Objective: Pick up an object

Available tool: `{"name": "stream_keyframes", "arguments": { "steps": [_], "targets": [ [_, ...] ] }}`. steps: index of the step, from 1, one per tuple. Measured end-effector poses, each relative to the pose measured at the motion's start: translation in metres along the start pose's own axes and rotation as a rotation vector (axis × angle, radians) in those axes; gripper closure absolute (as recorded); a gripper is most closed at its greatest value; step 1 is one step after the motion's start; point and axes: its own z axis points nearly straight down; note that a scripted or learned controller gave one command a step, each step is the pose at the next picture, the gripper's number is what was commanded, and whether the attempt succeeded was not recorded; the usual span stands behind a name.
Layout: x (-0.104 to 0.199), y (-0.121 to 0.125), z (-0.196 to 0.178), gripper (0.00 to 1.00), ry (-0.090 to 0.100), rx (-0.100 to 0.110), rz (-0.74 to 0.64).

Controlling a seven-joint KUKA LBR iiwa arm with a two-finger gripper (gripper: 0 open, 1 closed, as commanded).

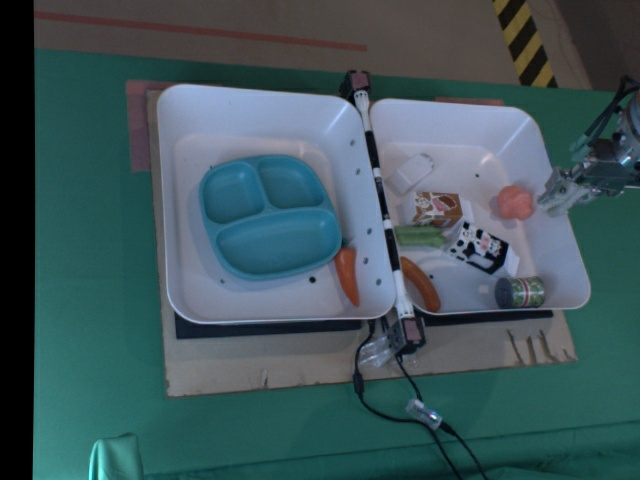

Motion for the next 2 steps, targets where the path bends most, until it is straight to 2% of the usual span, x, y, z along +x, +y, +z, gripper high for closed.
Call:
{"name": "stream_keyframes", "arguments": {
  "steps": [1, 2],
  "targets": [
    [0.019, -0.014, -0.005, 1.00, 0.001, 0.000, -0.002],
    [0.000, -0.021, -0.006, 1.00, -0.001, -0.001, 0.000]
  ]
}}
